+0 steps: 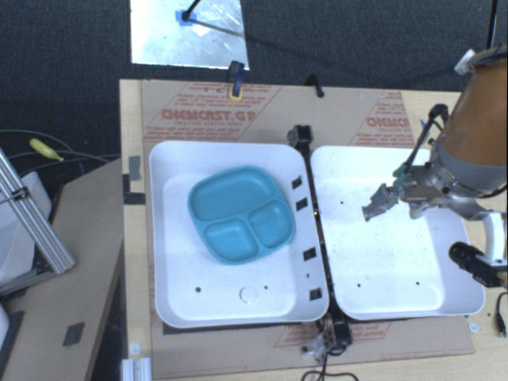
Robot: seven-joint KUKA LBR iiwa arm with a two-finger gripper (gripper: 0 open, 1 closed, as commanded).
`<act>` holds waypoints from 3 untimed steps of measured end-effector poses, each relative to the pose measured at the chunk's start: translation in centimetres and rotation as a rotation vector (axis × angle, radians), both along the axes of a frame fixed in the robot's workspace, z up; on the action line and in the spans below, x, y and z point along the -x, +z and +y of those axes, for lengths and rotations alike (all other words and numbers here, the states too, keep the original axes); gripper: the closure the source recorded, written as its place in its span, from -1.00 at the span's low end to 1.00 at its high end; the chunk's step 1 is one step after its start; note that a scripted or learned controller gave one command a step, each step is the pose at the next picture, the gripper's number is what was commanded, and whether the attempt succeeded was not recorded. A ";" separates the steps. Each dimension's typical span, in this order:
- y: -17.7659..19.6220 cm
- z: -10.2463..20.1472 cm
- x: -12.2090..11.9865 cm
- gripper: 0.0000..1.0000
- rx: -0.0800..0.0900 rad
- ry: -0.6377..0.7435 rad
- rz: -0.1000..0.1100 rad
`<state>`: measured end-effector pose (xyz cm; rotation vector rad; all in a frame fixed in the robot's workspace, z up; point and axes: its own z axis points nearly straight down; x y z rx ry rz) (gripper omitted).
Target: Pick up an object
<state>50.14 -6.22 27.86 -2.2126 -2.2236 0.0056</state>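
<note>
A blue divided plate (pixel 238 213) with three compartments lies flat in the middle of the left white bin (pixel 171 292). My gripper (pixel 379 202) hangs over the right white bin (pixel 397 292), in its upper middle part, pointing left toward the divider between the bins. Nothing shows in it. The plate sits well to the gripper's left, across the divider. The grey wrist and orange band (pixel 480 133) rise to the right.
A small clear ring (pixel 248 294) lies near the left bin's front wall. A black part (pixel 473 263) sits over the right bin's right edge. Black clips (pixel 305 205) line the divider. A shiny sheet (pixel 189 22) lies beyond the bench.
</note>
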 end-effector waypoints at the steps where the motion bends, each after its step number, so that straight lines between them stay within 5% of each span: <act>1: 2.1 8.7 -2.6 -1.00 -0.001 0.005 -0.010; 2: 5.9 15.8 0.5 -1.00 -0.002 0.006 -0.010; 3: 11.2 19.9 -1.9 -1.00 -0.002 0.003 -0.013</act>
